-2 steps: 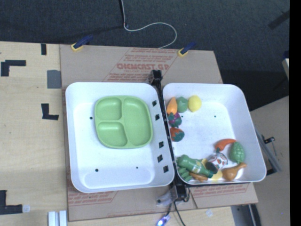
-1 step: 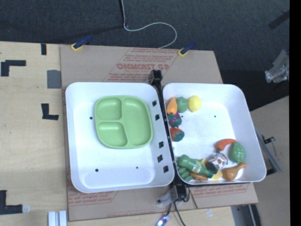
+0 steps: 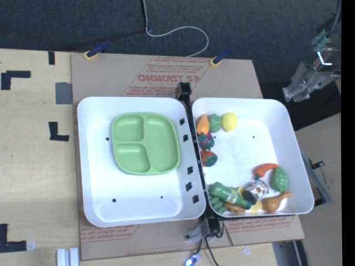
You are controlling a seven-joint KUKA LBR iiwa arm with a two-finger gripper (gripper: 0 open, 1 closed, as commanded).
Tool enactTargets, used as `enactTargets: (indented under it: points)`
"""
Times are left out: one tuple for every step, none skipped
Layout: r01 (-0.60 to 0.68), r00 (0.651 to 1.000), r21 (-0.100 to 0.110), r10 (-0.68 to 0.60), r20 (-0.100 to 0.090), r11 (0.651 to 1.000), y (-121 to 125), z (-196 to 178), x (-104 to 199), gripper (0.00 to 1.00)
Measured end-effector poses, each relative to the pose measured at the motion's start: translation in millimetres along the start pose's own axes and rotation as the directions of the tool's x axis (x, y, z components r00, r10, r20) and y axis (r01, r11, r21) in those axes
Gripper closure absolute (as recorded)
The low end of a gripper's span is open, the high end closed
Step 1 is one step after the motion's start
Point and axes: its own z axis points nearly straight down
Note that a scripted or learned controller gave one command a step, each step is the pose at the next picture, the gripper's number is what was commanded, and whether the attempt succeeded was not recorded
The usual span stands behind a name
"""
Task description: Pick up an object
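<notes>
Toys [image 3: 244, 195] lie in the right bin [image 3: 277, 148], none lifted yet. Up at the far right, away from the bins, waits the claw [image 3: 302, 87]; I cannot tell its grip. Picking is left.

A divided plate [image 3: 146, 143] lies in the left bin [image 3: 97, 204], while toy foods cluster along the right bin's [image 3: 288, 127] left edge and near-right corner.
</notes>
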Motion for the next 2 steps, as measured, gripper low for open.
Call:
enactTargets:
  points:
    - [-0.001,1.000,0.000,0.001,0.000,1.000,0.7,0.4,62.8,1.00]
    - [-0.001,1.000,0.000,0.001,0.001,1.000,0.9,0.7,121.3,1.00]
